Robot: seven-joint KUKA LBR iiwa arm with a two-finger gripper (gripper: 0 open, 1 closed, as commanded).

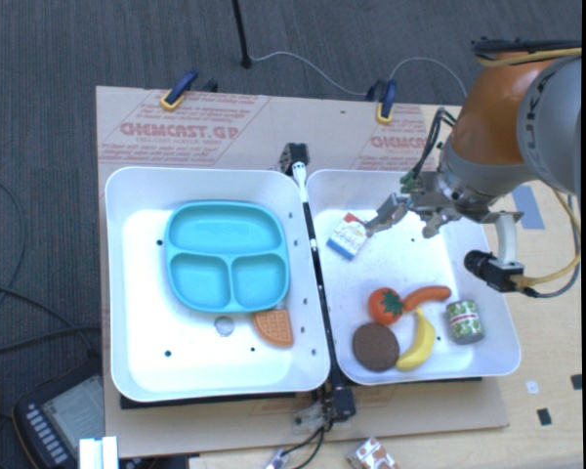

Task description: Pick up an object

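- Gripper (407, 215) is hanging over the far part of the right bin (498, 360), fingers spread open, nothing between them.
- Nearest candidate is the small blue-and-white carton (348, 235), lying tilted on the bin floor at the far-left of that bin, just left of the left fingertip and close to the divider between the bins.
- My read: this is the approach step, no contact yet as far as I can tell.
- To do it well: shift left so the carton sits centred between the fingers, not off one tip, then align the fingers across its short sides before descending.
- Risk: the carton is near the left wall, so the outer finger may be clipping the rim; come straight down, not at a slant.
- Other items are clustered at the near side of the same bin: tomato (385, 304), carrot (428, 295), banana (419, 342), brown disc (375, 346), small can (464, 321). They are touching or nearly so, a worse target.
- Left bin (127, 360) is holding a blue divided tray (229, 257) and a waffle piece (273, 326) at its near edge; well apart from the gripper.
- Arm is reaching in from the right, orange band (493, 106) above the wrist, wrist angled down and leftward toward the carton.
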